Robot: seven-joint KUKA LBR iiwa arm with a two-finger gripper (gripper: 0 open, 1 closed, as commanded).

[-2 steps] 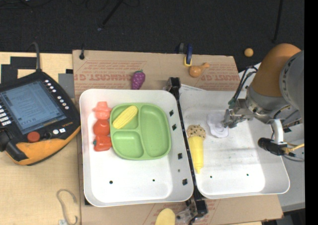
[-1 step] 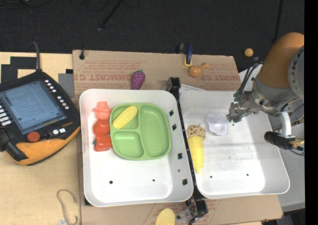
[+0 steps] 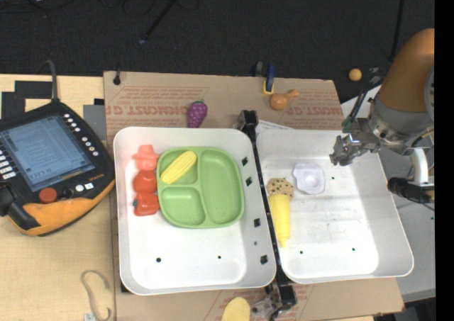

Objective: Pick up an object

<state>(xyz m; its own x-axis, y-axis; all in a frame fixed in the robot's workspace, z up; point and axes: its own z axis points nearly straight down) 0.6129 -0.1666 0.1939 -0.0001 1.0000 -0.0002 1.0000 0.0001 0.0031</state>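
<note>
The grey two-finger gripper (image 3: 343, 154) hangs over the far right part of the right white bin (image 3: 369, 256); its opening cannot be determined (too small and dark). Nothing is visibly held. The small clear plastic cup (image 3: 309, 179) lies left of it, beside the yellow toy ice-cream cone (image 3: 281, 215).
</note>
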